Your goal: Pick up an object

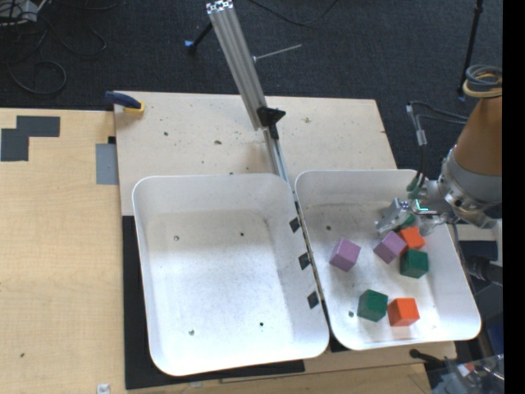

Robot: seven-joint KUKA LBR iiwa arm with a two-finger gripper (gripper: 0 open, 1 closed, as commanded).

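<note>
**A:** Where is the gripper (399, 217) just now?

**B:** Over the right bin (459, 322), near its far right corner, low above a tight cluster of blocks. Whether the jaws stand apart or together I cannot tell; the metal parts blur into one shape from this slant. Nothing is plainly between them, so I would not call anything held.

**A:** And what could it take?

**B:** Six blocks, all in the right bin. Closest is a purple block (390, 246), with an orange block (413, 238) touching it on the side toward the bin's right wall, and a dark green block (414, 263) touching both on the near side. A second purple block (345, 254) lies alone toward the divider between the bins. Near the front edge sit another green block (372, 305) and another orange block (403, 311), just beside each other. The left bin (164, 220) holds none.

**A:** So which one, and how?

**B:** My judgement: the cluster under the gripper is the risky pick. Three blocks pressed together leave little room for a finger to slide down, and a descent there may only shove them about. If it stays with the near purple block, line the jaws across its free faces, away from the orange neighbour, go down fully before closing, then lift straight. The lone purple block by the divider looks an easier target, with clear space around it.
</note>
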